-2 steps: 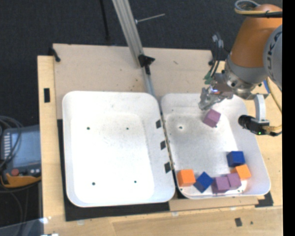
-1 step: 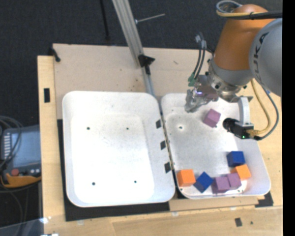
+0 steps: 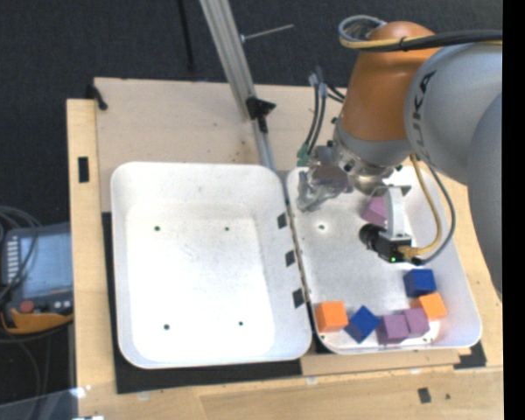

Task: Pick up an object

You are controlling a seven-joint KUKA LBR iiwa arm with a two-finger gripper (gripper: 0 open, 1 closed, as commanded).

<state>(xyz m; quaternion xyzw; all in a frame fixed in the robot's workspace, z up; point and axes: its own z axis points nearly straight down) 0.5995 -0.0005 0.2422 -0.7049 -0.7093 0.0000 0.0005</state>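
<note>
Small pale purple block (image 3: 376,208) just beside the grey two-finger gripper (image 3: 313,192) in the right white bin (image 3: 332,243), claw state impossible to tell, other coloured cubes (image 3: 383,320) along the bin's near edge

We see robotics lab: plywood bench (image 3: 157,121), aluminium strut (image 3: 232,51) up-left of gripper (image 3: 319,186), cabled control pendant (image 3: 35,278) far left of it.

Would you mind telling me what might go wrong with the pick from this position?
The tool sits at the right bin's upper left corner, away from the blocks, so a close here would likely catch nothing. The blocks crowd the lower edge: the blue block touches the orange block and purple block, leaving little room for fingers.
</note>
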